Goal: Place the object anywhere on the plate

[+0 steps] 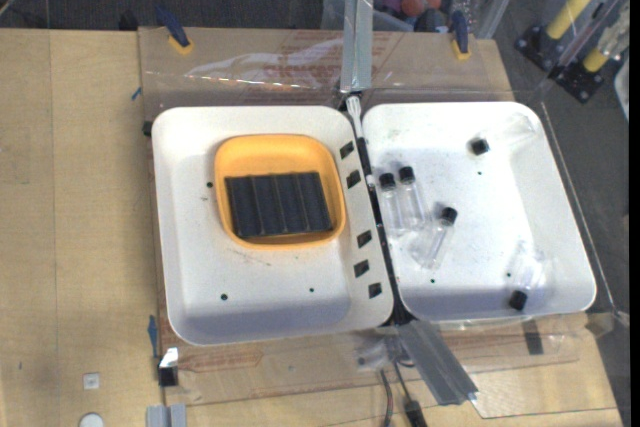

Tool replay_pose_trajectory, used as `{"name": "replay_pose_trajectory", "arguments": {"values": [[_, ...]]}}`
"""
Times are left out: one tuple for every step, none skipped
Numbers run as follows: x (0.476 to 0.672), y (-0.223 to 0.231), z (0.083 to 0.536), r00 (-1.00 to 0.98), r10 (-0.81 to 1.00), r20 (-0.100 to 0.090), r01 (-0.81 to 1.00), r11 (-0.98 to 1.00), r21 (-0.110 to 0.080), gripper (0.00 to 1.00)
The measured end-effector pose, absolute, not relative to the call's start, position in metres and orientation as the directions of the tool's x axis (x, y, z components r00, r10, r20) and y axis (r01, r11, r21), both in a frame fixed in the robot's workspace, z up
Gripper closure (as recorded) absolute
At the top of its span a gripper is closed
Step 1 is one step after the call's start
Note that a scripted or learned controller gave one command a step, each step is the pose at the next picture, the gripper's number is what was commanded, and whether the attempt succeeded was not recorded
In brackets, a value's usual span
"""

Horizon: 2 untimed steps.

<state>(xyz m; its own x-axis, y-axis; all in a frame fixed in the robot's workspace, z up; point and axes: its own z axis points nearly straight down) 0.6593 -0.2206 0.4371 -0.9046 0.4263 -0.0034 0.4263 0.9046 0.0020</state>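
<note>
In the right bin (560, 215), several small clear vials with black caps lie scattered on the white floor. Two of them (397, 198) lie side by side just beside the divider, a third (437, 233) lies tilted near them, one (480, 148) sits toward the far wall and another (523, 287) in the near right corner. In the left bin (180, 245) sits a square orange plate (280, 145), and a black ridged block (278, 205) already rests flat on it, covering much of its floor.

If the block is the task's thing, it lies where it should. If a vial is meant, none is on the plate yet. A vial likely handles as light, stiff and slick, prone to roll or squirt out of a pinch, and possibly breakable if glass. The surest hold would be across the body close to the cap. The tilted third vial lies clear of its neighbours. How the claw stands, I cannot tell.
</note>
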Motion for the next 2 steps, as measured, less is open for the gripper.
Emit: {"name": "replay_pose_trajectory", "arguments": {"values": [[0.6558,-0.2214,0.4371,-0.977,0.215,-0.004,0.215,0.977,0.002,1.00],[0.6608,-0.2235,0.4370,-0.981,0.193,-0.009,0.193,0.981,0.001,1.00]]}}
